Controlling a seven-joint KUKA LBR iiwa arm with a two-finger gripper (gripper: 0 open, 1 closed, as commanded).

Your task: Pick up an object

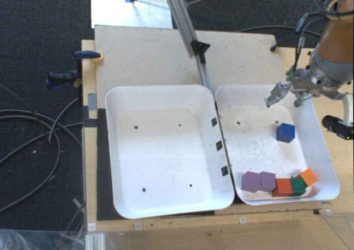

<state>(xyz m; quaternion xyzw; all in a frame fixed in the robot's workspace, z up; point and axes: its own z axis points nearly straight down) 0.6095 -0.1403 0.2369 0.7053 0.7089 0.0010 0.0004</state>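
A small blue cube (285, 132) is seen lying free on the floor of the right-hand shallow white bin (249, 112), just below the two-finger gripper (287, 95), which is held above that bin; whether its fingers are spread cannot be told.

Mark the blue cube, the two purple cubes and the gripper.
blue cube (285, 132), camera view, centre of its top face.
purple cubes (259, 181), camera view, seam where the pair meet.
gripper (288, 94), camera view, midway between its tips.

Grey arm (332, 69), orange band, black cables, metal end effector (287, 95).
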